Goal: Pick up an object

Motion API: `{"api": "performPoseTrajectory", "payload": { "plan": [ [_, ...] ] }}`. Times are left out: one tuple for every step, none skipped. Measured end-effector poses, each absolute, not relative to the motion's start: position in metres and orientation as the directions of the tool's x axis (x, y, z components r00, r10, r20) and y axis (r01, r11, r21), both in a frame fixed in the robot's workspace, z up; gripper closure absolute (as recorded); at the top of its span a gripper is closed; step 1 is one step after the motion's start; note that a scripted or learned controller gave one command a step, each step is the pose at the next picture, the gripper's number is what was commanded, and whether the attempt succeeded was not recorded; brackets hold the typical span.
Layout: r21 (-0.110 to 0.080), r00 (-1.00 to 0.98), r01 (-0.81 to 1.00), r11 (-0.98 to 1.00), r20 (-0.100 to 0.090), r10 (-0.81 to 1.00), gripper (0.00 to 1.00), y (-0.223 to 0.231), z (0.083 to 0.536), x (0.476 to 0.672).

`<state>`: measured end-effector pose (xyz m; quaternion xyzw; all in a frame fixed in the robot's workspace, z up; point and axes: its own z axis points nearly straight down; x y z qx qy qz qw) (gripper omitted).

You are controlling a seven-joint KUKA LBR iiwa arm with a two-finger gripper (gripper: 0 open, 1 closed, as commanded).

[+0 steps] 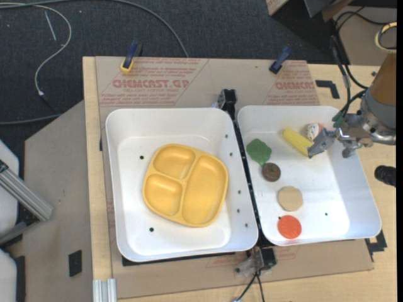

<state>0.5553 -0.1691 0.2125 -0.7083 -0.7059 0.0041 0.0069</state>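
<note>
camera view | gripper (317,145) over right bin (362,187), jaws: cannot tell if open or closed, tip just beside yellow banana-like piece (296,139) | green piece (258,150), brown disc (271,172), tan disc (290,198), orange disc (289,226) below | left bin (119,168): yellow divided plate (186,184)

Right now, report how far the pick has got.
Done: the gripper has reached into the right bin, beside the yellow piece. In hand: nothing visibly held. Left: the grasp and lift; the green piece, brown disc, tan disc and orange disc all lie on the bin floor.
</note>
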Motion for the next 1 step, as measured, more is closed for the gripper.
{"api": "performPoseTrajectory", "payload": {
  "plan": [
    [-0.001,0.0,1.0,0.0,0.001,1.0,0.0,-0.1686,0.2203,0.5583]
  ]
}}
